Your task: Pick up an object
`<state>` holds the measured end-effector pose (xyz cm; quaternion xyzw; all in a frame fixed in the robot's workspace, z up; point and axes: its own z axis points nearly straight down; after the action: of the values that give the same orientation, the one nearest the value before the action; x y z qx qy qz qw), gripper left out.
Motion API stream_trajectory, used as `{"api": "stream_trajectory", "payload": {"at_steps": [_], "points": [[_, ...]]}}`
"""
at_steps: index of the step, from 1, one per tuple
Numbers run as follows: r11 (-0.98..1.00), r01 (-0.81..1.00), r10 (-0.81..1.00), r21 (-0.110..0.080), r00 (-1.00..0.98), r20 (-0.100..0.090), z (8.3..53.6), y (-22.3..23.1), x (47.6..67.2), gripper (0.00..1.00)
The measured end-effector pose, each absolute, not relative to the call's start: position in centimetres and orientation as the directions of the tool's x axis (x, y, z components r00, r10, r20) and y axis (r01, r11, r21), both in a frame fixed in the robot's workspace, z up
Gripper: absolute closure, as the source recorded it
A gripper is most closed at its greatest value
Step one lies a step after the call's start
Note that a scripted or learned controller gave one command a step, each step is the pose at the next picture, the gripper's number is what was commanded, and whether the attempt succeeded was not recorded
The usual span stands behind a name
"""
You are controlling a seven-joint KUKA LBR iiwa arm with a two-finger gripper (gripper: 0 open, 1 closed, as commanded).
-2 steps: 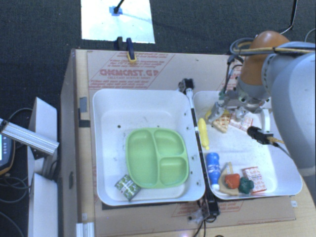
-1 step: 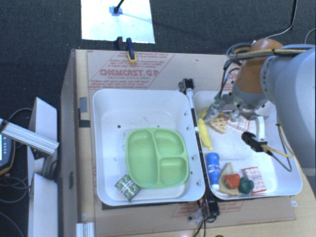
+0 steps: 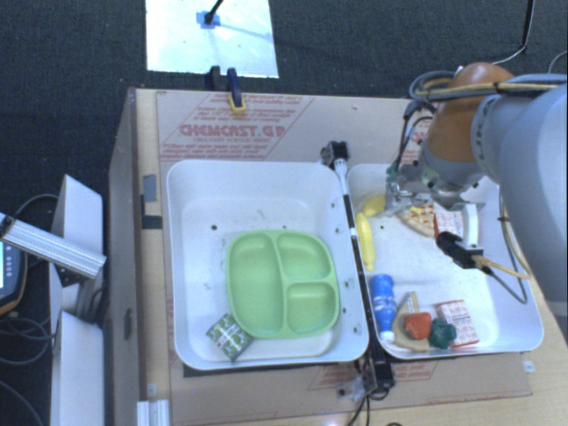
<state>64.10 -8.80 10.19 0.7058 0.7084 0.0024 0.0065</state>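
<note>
My gripper (image 3: 401, 192) hangs over the far left part of the right bin (image 3: 510, 304), under the grey arm with its orange band. Just below it lie a pizza-slice toy (image 3: 422, 219) and a small yellow piece (image 3: 374, 206). A yellow banana (image 3: 365, 240) lies along the bin's left wall. Nearer the front are a blue bottle (image 3: 382, 298), a red-orange block (image 3: 417, 325), a dark green lump (image 3: 441, 333) and a red-and-white packet (image 3: 459, 318). Nothing can be seen held in the gripper.
The left bin (image 3: 191, 238) holds a green divided plate (image 3: 282, 282) and a small green checkered packet (image 3: 229, 335) at its front. A black divider rail (image 3: 353, 238) runs between the bins. Cables (image 3: 506, 269) trail off the arm over the right bin.
</note>
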Motion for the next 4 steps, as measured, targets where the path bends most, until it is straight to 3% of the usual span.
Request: {"api": "stream_trajectory", "payload": {"at_steps": [1,2,3,4], "points": [[0.004,1.0,1.0,0.012,-0.004,-0.006,10.2,-8.8,64.1,0.0],[0.004,1.0,1.0,-0.015,-0.004,0.002,8.7,-12.0,66.7,0.0],[0.006,1.0,1.0,-0.015,-0.006,0.005,8.7,-13.7,66.7,0.0],[0.002,1.0,1.0,0.005,-0.002,-0.002,13.1,-16.0,66.5,0.0]]}}
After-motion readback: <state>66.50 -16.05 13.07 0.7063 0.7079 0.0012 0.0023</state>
